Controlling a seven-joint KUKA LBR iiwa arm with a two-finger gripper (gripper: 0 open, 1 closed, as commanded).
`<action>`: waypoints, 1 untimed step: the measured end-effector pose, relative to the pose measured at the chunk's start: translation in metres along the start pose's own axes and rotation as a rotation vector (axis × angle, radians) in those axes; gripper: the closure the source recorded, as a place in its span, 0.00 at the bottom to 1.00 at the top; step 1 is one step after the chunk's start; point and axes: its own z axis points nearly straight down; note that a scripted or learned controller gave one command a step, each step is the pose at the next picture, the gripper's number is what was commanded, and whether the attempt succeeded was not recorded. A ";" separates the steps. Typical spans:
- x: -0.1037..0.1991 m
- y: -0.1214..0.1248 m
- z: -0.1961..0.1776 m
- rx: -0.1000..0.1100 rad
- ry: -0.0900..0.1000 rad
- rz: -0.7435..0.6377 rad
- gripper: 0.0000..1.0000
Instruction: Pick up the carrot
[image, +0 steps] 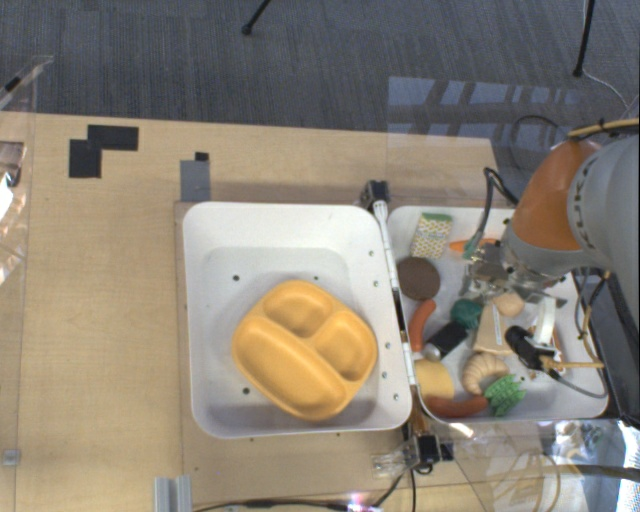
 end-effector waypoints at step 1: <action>-0.052 0.058 0.002 0.003 -0.002 -0.491 1.00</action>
